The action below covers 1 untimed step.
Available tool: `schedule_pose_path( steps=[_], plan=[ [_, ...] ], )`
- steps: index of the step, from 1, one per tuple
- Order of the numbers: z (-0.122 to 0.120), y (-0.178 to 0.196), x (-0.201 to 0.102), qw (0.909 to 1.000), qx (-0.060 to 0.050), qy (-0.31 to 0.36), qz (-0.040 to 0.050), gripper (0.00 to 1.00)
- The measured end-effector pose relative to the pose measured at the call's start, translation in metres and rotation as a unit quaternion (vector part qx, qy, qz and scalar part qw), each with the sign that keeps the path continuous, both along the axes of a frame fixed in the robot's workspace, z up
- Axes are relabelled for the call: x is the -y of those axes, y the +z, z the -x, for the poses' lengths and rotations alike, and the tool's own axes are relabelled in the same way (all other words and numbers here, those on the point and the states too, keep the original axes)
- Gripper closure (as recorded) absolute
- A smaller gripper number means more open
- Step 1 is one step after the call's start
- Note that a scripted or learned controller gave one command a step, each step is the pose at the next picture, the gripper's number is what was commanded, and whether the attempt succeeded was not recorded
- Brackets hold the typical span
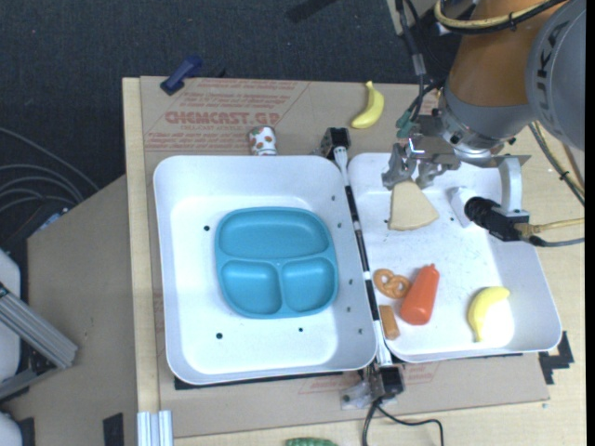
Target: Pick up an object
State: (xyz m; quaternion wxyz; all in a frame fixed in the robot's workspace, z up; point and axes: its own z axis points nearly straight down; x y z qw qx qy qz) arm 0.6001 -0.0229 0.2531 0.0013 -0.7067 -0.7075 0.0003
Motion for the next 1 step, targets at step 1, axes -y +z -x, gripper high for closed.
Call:
schedule_pose_path(
  steps=[1],
  plan=[
    [0.0204,0.0101,0.0232,1.0,0.0,-0.001,0.0005,1.0]
  ],
)
